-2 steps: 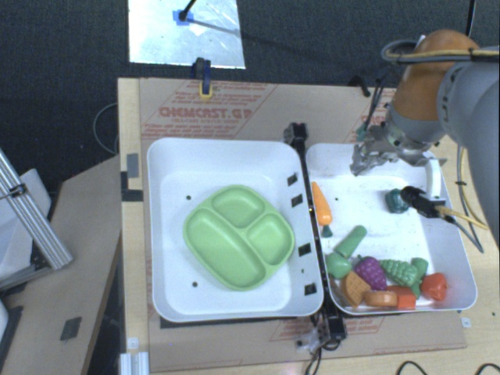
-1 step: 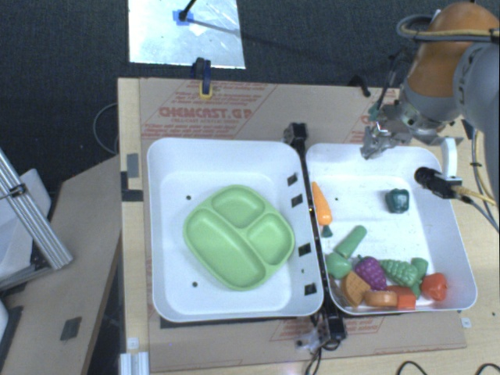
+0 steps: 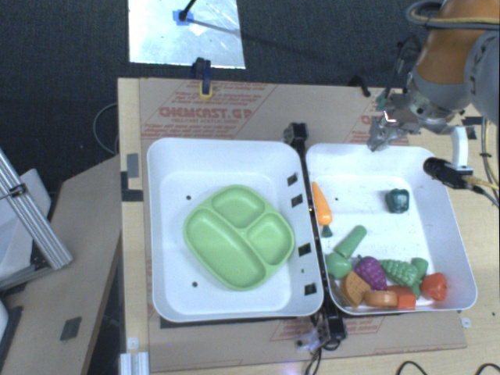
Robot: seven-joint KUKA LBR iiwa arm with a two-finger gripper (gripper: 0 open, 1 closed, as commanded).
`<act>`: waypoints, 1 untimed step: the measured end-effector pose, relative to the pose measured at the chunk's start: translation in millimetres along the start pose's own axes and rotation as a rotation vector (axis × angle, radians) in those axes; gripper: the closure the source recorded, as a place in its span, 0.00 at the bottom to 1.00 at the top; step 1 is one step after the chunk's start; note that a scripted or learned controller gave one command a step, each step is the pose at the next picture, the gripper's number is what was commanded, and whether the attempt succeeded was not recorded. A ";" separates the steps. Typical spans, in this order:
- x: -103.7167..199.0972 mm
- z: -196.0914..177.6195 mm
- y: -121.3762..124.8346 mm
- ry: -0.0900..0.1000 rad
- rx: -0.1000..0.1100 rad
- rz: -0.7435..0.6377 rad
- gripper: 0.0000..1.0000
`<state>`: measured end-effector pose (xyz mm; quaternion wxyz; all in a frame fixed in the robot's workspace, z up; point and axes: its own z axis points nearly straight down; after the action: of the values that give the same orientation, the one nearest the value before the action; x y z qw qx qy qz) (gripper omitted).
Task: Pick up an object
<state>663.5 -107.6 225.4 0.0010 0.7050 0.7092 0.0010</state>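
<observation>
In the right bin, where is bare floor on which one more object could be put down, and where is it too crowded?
In the right bin, the floor is bare between the orange carrot at its left wall and the dark green object, and along the far wall below the hand. The near edge is crowded: the purple grapes and their neighbours lie packed together.

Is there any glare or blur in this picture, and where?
Camera view: strong glare on the shiny silver sheet at the top; the grey arm's gripper looks slightly soft; the green divided plate and small toy foods are evenly lit, with faint shadows.
</observation>
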 end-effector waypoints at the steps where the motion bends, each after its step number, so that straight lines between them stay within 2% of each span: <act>1: 29.1 -5.6 -31.6 0.000 0.003 0.000 1.00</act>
<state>631.7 -78.6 230.9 0.0000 0.7048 0.7094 0.0000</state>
